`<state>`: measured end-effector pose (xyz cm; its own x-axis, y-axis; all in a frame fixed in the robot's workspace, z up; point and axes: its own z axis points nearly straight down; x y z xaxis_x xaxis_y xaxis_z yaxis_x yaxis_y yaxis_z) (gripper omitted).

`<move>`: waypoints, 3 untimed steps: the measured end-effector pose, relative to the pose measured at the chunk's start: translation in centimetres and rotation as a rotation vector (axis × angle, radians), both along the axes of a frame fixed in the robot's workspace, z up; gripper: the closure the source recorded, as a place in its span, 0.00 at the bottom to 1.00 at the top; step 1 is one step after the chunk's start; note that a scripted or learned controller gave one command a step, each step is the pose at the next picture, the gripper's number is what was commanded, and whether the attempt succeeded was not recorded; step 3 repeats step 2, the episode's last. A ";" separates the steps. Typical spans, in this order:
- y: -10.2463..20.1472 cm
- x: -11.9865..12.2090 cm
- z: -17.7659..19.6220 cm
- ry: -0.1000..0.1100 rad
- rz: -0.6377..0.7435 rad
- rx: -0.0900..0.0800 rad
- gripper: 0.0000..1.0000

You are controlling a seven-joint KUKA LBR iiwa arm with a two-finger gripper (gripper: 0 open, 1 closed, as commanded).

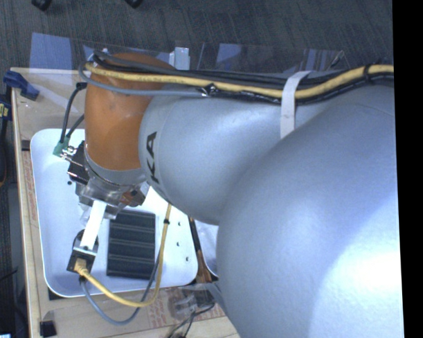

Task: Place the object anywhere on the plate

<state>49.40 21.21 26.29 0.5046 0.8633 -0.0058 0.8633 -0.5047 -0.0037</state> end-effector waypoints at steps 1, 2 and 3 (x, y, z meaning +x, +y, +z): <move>0.6 -1.9 -17.0 0.000 0.163 0.003 1.00; -6.1 -0.8 -17.3 0.001 0.601 0.007 1.00; -6.1 -0.8 -17.3 0.001 0.601 0.007 1.00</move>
